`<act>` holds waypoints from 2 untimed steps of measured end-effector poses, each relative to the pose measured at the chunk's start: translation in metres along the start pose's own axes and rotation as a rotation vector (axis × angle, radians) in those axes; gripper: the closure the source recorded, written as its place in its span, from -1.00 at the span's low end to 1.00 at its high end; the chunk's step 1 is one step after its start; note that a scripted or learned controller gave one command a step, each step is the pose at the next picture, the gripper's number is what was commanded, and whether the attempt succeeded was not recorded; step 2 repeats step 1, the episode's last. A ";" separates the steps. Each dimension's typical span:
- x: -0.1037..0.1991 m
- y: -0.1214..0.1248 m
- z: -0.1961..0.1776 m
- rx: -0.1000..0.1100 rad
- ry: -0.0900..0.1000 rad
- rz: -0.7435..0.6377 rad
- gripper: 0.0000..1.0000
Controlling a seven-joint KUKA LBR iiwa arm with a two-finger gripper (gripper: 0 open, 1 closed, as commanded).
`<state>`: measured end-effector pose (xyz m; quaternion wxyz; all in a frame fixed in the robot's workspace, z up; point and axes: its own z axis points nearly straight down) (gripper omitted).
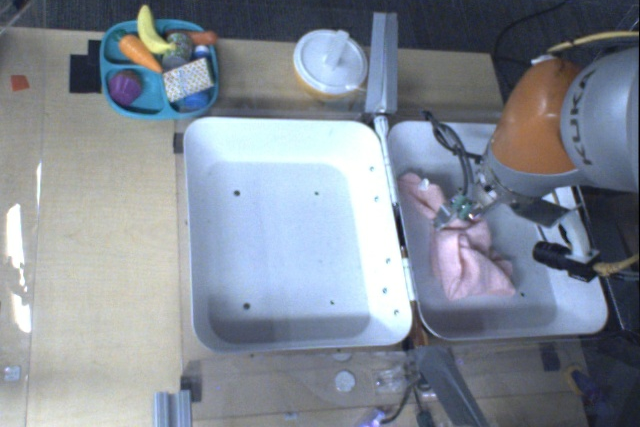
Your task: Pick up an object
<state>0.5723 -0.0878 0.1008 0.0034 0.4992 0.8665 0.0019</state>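
Note:
A crumpled pink cloth (462, 250) lies in the right white bin (430, 315), stretching from its upper left toward the middle. My gripper (461, 207) reaches in from the right and is down on the upper part of the cloth, with its tip against the fabric. The grey arm with its orange band (535, 130) hangs over the bin's right half and hides what lies beneath it.
The left white bin (290, 235) sits beside the right one, with a metal divider post (380, 65) behind them. On the bench at the back are a blue tray of toy food (160, 67) and a white lidded cup (330, 62).

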 end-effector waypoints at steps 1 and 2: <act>0.010 0.027 -0.086 -0.003 -0.002 0.114 1.00; 0.010 0.027 -0.086 -0.003 -0.002 0.114 1.00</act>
